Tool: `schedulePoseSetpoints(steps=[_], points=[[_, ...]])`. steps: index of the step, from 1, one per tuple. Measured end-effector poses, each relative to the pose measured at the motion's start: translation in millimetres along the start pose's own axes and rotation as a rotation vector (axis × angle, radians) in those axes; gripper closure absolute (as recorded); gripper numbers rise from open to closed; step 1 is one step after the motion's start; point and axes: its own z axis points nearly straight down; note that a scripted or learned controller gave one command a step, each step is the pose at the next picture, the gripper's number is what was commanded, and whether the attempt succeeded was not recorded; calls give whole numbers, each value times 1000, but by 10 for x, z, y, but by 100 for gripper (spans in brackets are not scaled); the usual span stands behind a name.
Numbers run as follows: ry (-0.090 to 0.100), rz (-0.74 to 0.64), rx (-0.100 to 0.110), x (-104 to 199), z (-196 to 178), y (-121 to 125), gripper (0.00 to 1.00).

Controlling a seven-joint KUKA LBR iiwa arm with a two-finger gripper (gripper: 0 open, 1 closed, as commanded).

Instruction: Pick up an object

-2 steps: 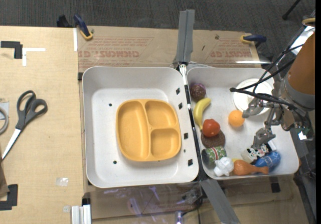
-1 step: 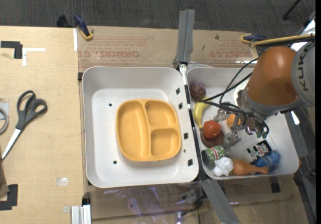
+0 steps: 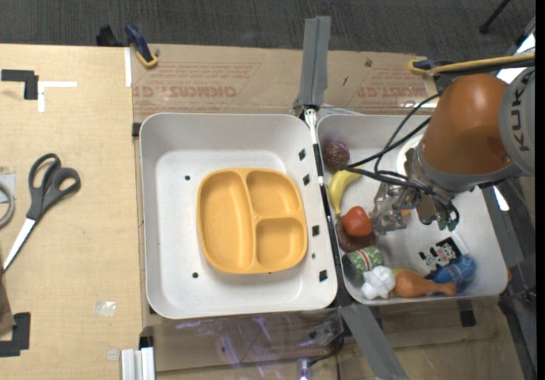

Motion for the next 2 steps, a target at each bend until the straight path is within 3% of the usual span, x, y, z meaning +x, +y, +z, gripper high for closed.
schedulePoseSetpoints(steps=[1, 2], points=[[2, -46, -1, -1120, 101, -509, 100], [2, -46, -1, -1121, 99, -507, 0]])
